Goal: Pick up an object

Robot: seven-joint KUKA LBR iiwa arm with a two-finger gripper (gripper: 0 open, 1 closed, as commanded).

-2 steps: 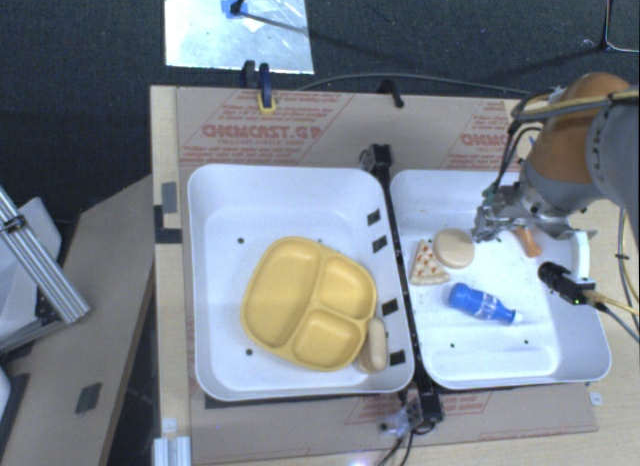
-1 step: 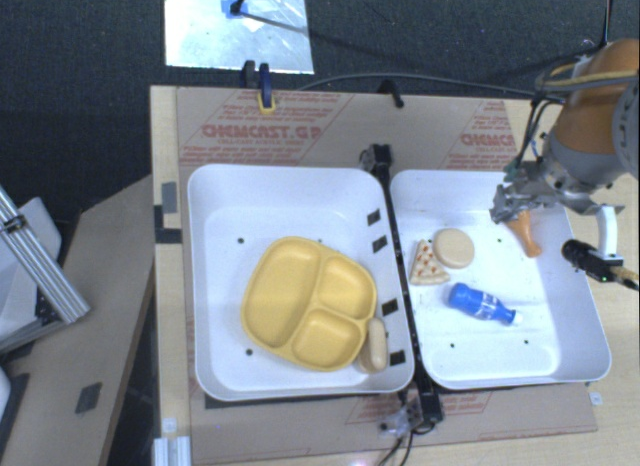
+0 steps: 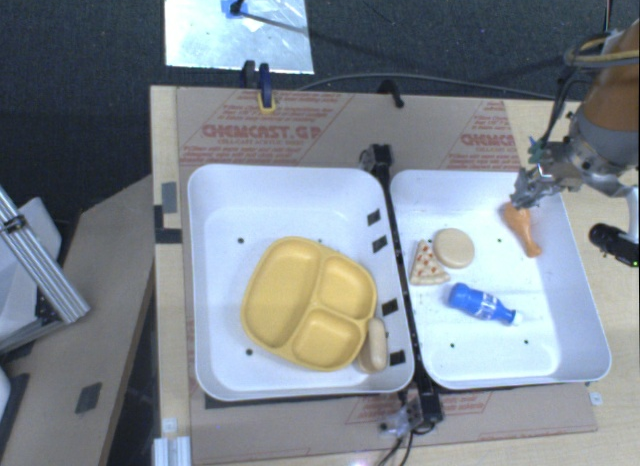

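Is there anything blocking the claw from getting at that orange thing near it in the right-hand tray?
Nothing visible does. The gripper hangs right at the upper end of the orange carrot-like piece in the right bin. The round biscuit, the pizza-slice toy and the blue bottle all lie further left, apart from it.

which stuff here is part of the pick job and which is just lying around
In the job: gripper at the top of the orange carrot-like piece, right bin.

Lying about: blue bottle, pizza slice, round biscuit, yellow divided tray, bread roll, left bin.
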